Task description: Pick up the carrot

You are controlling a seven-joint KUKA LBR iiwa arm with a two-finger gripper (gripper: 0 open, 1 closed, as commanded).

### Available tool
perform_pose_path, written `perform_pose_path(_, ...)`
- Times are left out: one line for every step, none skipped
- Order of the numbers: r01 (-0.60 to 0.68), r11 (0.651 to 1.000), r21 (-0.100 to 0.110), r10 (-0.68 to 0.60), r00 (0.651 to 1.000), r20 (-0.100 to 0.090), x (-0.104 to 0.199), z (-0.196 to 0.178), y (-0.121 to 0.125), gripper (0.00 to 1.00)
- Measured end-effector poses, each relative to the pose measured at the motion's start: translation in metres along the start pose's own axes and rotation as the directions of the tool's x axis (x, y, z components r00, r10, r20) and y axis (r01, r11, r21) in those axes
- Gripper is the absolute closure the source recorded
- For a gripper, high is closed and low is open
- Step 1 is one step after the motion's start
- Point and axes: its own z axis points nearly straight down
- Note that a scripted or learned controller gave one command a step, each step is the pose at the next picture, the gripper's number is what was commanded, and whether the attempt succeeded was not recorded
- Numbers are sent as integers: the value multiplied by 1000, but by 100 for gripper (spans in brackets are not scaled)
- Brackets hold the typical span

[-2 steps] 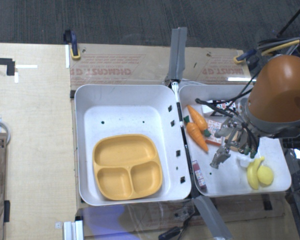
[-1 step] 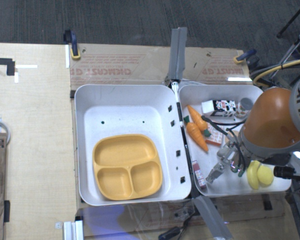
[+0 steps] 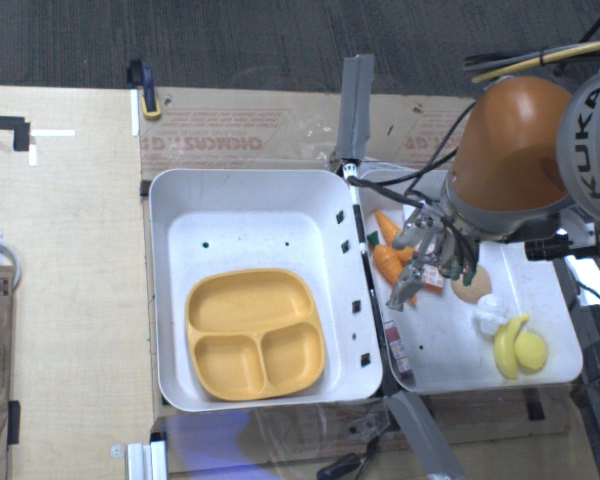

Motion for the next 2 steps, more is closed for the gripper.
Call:
perform_pose_path(-316, 949, 2, 316, 949, 1, -10, -162, -24, 0)
perform_pose_path(-113, 994, 1, 113, 994, 3, -44, -222, -40, 0)
